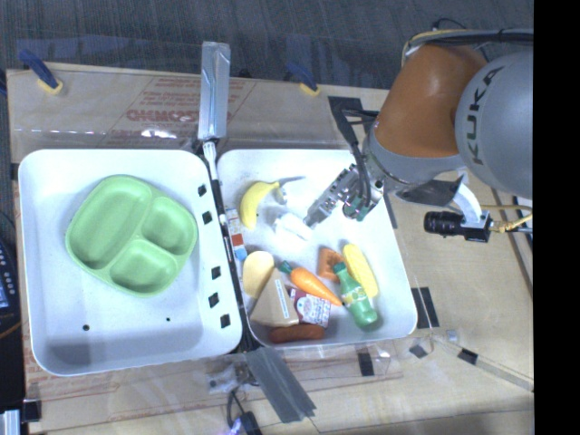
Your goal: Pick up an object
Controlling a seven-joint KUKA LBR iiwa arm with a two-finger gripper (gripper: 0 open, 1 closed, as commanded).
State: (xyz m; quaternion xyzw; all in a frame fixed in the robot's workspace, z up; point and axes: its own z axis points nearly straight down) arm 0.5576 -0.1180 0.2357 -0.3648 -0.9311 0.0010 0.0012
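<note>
Overhead slanted view of the bench (471, 333) with two white bins side by side. The left bin (54, 333) holds a green divided plate (131, 234), lying flat toward its upper half. The right bin (403, 302) holds a cluster of toy foods. A banana (256, 201) lies at about 10 o'clock within this bin, with a small white piece (292, 227) just beside it toward the centre. Lower down, a pale yellow, rounded piece (257, 273) rests against the divider between the bins. At the bin's 6 o'clock lie a tan wedge (272, 308), a red sausage (295, 333) along the near wall, and a small red-and-white packet (314, 310). A carrot (314, 285) lies slantwise across the middle of the cluster, touching the packet. At 4 o'clock a green bottle (357, 301) lies next to a yellow corn cob (360, 270), with an orange piece (330, 261) just beside them.

The gripper (319, 214) hangs over the upper middle of the right bin, at 12 to 1 o'clock of the cluster, tilted down toward the left. Its tip is near the white piece and the banana, apart from the carrot group. Whether the jaws are released or clenched cannot be told; nothing is seen between them. The grey arm (494, 116) with its orange band (426, 102) covers the bin's upper right corner.
</note>
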